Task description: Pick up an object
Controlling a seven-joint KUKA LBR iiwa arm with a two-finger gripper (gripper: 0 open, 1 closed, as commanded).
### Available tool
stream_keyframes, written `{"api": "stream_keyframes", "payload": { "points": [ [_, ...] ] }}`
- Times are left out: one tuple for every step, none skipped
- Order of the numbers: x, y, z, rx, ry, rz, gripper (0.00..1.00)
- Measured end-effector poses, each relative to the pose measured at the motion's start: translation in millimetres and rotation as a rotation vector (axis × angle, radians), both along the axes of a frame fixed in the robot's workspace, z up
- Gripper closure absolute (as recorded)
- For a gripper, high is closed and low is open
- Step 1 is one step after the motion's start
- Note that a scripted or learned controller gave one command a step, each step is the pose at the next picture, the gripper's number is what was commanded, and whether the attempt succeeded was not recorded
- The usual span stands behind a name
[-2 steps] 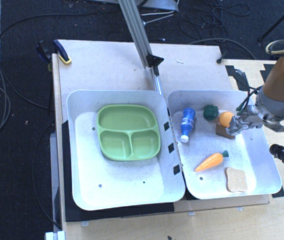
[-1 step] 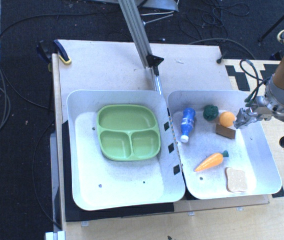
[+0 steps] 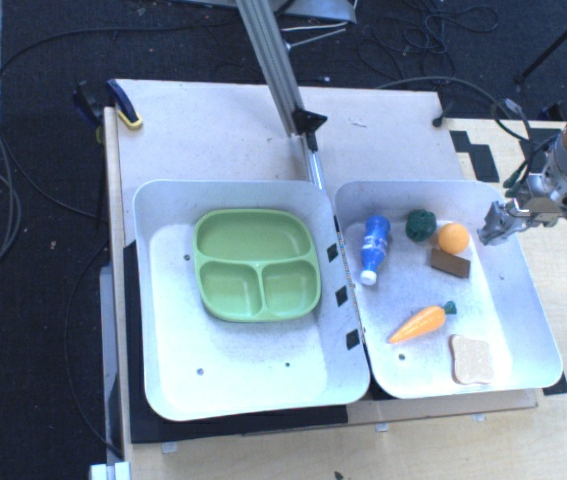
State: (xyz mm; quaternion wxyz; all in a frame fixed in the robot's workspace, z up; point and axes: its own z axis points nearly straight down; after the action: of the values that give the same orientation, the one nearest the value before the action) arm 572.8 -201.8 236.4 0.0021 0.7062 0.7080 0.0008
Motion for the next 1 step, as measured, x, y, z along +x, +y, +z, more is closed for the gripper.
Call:
{"api": "stream_keyframes", "payload": {
  "points": [
    [9.1, 42.7, -1.7, 0.002, 0.004, 0.003, 1.0]
  ]
}}
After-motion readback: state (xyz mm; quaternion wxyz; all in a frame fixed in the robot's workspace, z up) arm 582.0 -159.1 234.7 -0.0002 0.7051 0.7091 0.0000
